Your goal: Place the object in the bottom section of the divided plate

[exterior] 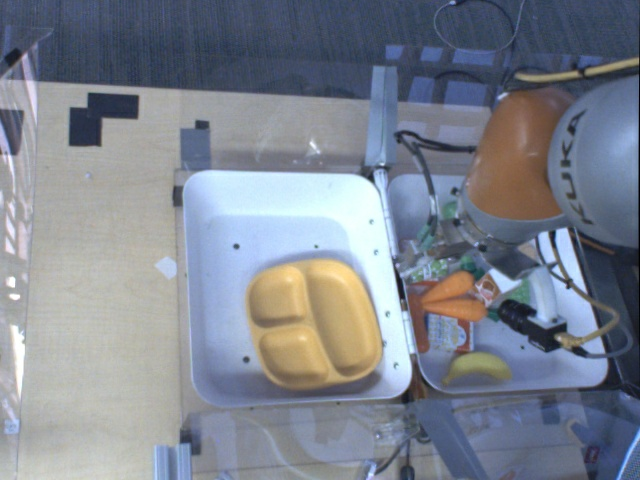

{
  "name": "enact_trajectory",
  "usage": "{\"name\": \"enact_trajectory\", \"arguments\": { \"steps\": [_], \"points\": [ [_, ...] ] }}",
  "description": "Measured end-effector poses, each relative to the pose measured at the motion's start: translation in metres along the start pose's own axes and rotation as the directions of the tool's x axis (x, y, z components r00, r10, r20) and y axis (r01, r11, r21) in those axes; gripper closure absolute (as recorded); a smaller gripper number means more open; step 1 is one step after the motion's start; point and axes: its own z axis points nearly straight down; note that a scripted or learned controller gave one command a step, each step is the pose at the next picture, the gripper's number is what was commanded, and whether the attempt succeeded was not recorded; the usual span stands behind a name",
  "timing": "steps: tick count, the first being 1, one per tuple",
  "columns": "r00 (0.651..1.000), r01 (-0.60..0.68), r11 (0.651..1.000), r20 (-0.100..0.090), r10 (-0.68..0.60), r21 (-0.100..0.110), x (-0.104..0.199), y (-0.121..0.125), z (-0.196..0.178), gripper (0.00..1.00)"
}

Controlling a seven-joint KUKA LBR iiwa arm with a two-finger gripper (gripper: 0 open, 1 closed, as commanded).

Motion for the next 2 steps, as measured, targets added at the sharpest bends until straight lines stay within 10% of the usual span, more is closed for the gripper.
{"name": "enact_trajectory", "arguments": {
  "steps": [1, 2],
  "points": [
    [1.0, -0.012, 1.0, -0.025, 0.012, 0.019, 0.0699, 0.0044, 0.0161, 1.0],
    [1.0, -0.013, 1.0, -0.025, 0.013, 0.019, 0.0694, 0.0044, 0.016, 0.0]
  ]
}}
